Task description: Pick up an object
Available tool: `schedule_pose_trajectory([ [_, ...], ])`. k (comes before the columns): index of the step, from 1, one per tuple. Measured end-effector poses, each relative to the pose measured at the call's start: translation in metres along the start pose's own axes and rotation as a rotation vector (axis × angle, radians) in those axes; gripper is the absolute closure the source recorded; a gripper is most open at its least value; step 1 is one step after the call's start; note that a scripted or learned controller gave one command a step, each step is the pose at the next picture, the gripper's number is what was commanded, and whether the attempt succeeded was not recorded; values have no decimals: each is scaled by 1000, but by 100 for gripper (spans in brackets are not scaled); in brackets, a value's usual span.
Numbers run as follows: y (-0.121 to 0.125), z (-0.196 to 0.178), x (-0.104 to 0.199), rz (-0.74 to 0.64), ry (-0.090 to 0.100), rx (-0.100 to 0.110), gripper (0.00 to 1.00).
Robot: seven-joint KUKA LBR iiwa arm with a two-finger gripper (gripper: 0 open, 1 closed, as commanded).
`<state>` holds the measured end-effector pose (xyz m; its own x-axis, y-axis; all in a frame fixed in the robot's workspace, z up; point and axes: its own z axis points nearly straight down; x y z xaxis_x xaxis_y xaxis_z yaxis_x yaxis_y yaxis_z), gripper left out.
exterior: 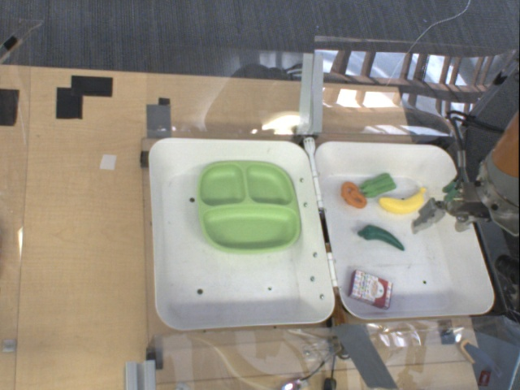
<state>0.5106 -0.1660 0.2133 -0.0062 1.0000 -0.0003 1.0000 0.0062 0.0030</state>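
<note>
The right bin [455, 287] holds a yellow banana [403, 203], an orange carrot with a green top [366, 191], a dark green pepper [381, 236] and a small red-and-white packet [370, 288]. My gripper [444, 214] hangs over the bin's right side, just right of the banana's tip. Its fingers are spread open with nothing between them. The arm comes in from the right edge.
The left bin [175, 291] carries a light green divided plate [248, 205] in its middle. A metal divider [318, 218] separates the two bins. Wooden bench surface lies to the left, and a metal frame stands behind the right bin.
</note>
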Motion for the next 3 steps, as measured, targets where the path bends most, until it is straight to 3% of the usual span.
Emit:
schedule_pose_trajectory([
  [1, 51, 100, 38, -178, 1, 1, 0],
  [2, 67, 122, 32, -392, -2, -10, 0],
  [3, 124, 123, 76, -374, -2, -13, 0],
])
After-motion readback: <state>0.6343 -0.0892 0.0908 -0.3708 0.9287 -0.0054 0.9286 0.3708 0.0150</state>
